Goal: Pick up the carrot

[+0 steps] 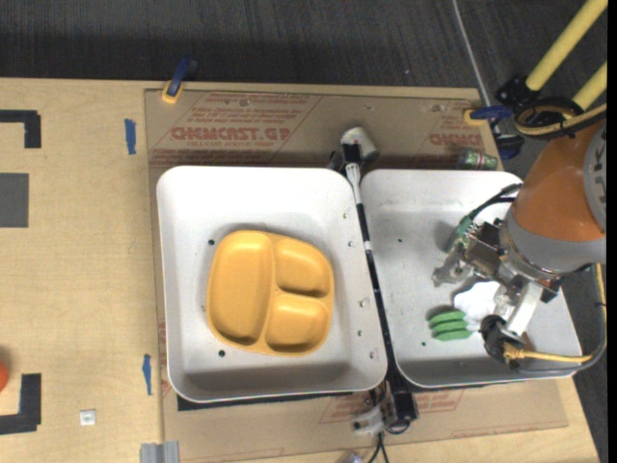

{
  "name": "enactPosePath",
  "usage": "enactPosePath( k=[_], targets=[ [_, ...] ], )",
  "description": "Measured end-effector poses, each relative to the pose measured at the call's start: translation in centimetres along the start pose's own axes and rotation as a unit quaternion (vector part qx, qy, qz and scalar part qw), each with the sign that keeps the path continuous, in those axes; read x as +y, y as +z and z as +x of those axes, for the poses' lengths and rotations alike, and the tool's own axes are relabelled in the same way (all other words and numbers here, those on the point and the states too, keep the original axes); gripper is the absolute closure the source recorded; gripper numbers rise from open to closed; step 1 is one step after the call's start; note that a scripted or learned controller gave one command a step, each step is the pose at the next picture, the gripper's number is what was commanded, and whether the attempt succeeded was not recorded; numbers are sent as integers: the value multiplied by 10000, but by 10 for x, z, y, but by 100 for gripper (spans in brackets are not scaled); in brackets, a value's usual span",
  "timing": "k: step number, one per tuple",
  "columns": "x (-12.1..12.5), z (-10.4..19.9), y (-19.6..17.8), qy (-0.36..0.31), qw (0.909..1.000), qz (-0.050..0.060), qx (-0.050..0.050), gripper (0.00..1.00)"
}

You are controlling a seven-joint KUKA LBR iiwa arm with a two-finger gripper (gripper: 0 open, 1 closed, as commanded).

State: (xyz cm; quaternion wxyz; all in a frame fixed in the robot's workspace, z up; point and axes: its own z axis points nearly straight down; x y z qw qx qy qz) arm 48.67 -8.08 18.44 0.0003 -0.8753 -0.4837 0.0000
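**A Wooden Bench and a Dark Floor**

The bench (77, 258) has a light wooden top. A big flat sheet of brown cardboard (289, 128) lies on it, with red words printed across it. A small clamp (177, 80) with a blue handle holds the cardboard near its top left corner. Bits of blue tape (130, 135) stick along the left edge of the cardboard. Black marks (27, 128) sit on the wood at the far left. Behind the bench, the floor (289, 17) is dark grey, like carpet. Two yellow poles (576, 29) lean across the top right corner. The light is soft and even.
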Motion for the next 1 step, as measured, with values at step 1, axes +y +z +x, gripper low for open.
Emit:
enactPosePath(
  k=[1],
  targets=[
    [0, 0, 0, 0, 10000, -1, 0, 0]
  ],
)
